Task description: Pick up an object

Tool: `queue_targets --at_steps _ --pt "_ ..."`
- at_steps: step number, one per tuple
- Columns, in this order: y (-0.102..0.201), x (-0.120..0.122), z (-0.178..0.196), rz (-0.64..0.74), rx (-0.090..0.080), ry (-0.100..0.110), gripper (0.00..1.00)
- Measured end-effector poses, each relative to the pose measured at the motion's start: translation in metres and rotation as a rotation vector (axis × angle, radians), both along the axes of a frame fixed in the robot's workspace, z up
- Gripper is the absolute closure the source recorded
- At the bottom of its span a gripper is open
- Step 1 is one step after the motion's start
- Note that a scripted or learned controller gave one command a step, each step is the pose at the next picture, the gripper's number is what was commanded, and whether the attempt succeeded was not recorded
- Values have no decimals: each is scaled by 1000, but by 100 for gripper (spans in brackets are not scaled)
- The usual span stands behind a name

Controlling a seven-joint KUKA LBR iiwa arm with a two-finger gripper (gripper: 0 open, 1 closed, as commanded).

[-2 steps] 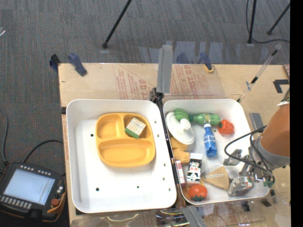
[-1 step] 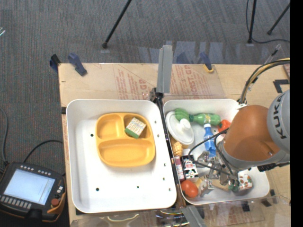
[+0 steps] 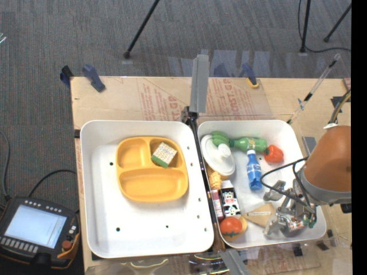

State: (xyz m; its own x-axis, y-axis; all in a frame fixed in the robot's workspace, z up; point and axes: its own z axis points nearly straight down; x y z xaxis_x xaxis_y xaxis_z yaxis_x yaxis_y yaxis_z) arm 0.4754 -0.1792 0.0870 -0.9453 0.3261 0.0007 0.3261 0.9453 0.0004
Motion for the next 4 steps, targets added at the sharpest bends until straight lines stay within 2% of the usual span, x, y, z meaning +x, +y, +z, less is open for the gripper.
queue_targets --at_steps 1,2,3,4 --pt "13 136 1 197 1 -4 0" --pt "-8 77 0 7 1 -1 0" --pt "11 102 1 67 1 -2 0" --pt "40 56 0 79 2 1 0"
